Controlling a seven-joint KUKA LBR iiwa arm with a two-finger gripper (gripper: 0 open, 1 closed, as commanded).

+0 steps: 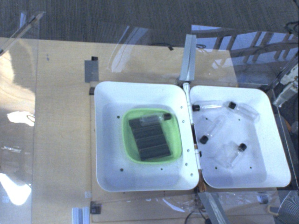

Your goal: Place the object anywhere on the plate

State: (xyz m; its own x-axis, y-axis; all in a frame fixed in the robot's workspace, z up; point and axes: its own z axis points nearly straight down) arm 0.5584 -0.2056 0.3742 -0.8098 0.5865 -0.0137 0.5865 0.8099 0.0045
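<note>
Clear bottle on green plate | hand perhaps far right

A small part of the arm shows at the right edge: a pale grey-white, slanted piece with darker patches, its outline blurred. Thin dark lines run beside it, perhaps cables. Screws and markings are too small to tell.
</note>
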